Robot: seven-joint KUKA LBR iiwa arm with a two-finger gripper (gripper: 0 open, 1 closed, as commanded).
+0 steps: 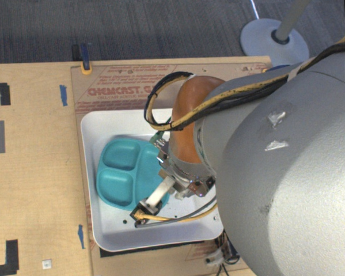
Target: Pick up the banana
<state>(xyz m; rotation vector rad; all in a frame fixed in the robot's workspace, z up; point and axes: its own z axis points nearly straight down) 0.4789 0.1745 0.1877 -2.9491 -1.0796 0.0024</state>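
I cannot tell where the banana lies, so I cannot tell which way it points or how its long axis runs. The big grey arm (289, 157) hangs over the right part of the one white bin (102, 225) I can see and covers that side of it.

The arm's orange band (186, 122) sits over the bin's upper right. Below it the gripper (183, 185) reaches down toward the bin floor, just beside the right edge of a teal plate (128, 171). Whether the pincer is spread or pressed together cannot be made out from here, and I see nothing between its tips.

There is one plate, divided into three hollows: two on its left side, one above the other, and a longer one on its right. It lies flat in the left half of the bin, close to the left wall.

The bin rests on a brown sheet with red lettering (129, 85), laid on the wooden bench (36, 170). Two strips of blue tape (63, 94) mark the sheet's left edge. Beyond the bench, a round grey stand base (265, 40) sits on the dark floor.
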